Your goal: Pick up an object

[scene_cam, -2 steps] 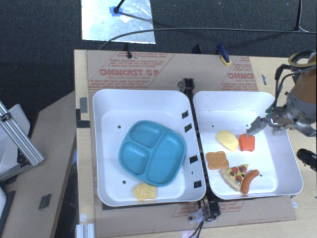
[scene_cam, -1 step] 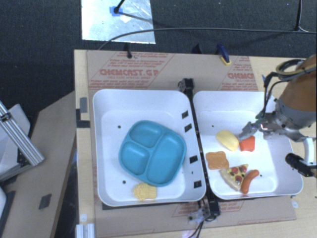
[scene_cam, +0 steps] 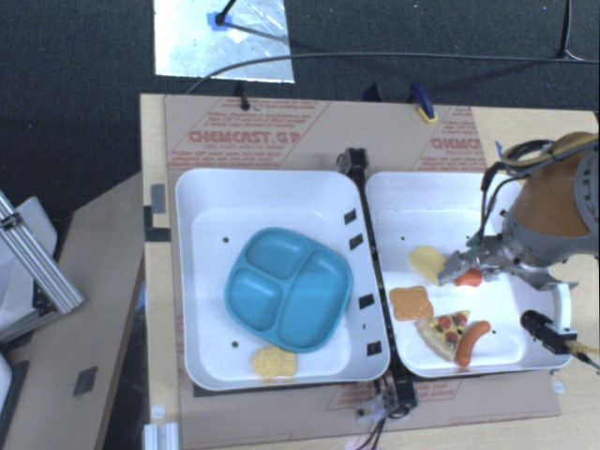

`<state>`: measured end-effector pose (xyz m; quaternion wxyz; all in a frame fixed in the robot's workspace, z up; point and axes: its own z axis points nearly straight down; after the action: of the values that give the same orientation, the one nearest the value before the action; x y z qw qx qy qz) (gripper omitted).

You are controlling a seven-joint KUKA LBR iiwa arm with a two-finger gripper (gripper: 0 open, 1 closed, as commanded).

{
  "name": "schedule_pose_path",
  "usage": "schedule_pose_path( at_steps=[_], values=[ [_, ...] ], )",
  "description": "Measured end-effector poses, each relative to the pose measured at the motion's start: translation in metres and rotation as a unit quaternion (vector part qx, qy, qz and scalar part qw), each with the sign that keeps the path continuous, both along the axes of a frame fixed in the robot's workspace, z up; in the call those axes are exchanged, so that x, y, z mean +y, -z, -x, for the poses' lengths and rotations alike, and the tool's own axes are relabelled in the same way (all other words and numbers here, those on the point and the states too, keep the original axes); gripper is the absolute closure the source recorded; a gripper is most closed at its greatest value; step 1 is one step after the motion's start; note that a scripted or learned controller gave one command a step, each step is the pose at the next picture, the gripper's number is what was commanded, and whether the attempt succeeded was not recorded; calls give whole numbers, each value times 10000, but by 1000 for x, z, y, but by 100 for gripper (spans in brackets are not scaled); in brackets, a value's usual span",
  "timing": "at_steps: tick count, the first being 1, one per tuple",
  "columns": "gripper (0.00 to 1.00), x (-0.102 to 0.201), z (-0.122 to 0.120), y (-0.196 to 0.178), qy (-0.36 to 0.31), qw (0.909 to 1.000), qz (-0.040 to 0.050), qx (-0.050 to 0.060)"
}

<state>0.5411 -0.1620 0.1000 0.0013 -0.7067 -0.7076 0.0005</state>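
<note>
Two fingers of the hand [scene_cam: 466, 272] pinch a red piece [scene_cam: 472, 276].

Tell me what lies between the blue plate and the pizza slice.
In the camera view, the bins' divider and a round tan toy lie between the blue plate and the pizza slice.
</note>
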Motion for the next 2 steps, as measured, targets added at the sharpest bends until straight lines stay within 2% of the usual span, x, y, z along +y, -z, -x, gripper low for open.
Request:
schedule_pose_path(
  at_steps=[1,2],
  values=[
    [0,0,-1,16,-2,10000,4,-13],
    [100,0,-2,4,-1,10000,7,-31]
  ],
)
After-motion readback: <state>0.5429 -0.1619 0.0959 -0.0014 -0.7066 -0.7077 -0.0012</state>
